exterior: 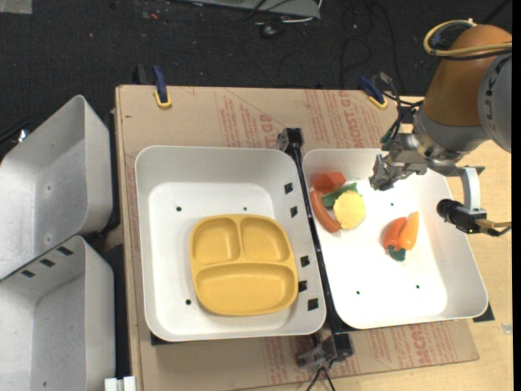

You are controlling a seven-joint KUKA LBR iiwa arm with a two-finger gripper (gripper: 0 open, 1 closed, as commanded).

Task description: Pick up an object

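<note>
Hand [384, 177] over right bin [456, 300], grip state unclear to you. Yellow fruit [349, 210] lies just down-left of it; orange pepper [402, 233] farther.

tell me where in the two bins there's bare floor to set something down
Right white bin: its whole near half is bare, below the orange toy pepper and the yellow toy lemon. Its far-left corner is crowded with toy vegetables, the pincer hanging close by. Left white bin: the yellow compartment tray takes the middle, leaving a bare strip along the far wall.
</note>
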